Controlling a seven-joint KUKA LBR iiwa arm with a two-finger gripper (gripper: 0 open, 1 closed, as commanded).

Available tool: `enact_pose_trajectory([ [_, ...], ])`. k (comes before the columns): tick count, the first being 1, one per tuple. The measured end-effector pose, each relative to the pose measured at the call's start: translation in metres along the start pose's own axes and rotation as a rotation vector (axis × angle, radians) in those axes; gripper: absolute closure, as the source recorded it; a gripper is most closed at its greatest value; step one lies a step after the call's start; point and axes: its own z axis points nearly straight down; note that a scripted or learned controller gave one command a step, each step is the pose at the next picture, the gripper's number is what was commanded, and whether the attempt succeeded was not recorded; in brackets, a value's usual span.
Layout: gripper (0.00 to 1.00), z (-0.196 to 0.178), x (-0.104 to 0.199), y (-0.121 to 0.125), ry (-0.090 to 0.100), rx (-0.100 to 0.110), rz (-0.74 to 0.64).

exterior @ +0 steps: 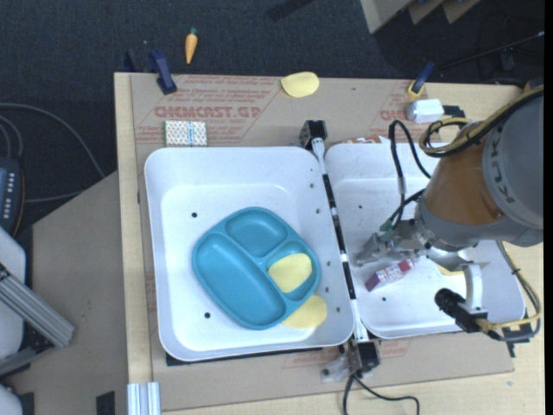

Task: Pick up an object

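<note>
Cardboard-covered surface (259,102) carries the right white bin (380,318), where the end effector (380,247), its opening indiscernible, could be nudged past the small reddish packet (387,274).

The arm (484,180) runs off the right edge, its upper part cut away, and its bulk covers a good stretch of the right bin (371,167), whose far right rim sits under it. The gripper (380,247) is a blurred grey tangle low in that bin; its fingers cannot be made out. Just below it lies a small reddish object (389,273), too smeared to name. A yellow piece (304,313) is half tucked under the blue divided plate (246,271) in the left bin (173,197). The bench (138,232) loses its lower corners to clutter, and a dark device (7,197) is clipped at the left edge.
</note>
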Motion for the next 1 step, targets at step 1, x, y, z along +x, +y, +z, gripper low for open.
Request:
enact_pose_trajectory([
  [1, 0.00, -0.0681, -0.0603, 0.0547, -0.002, -0.003, 0.001],
])
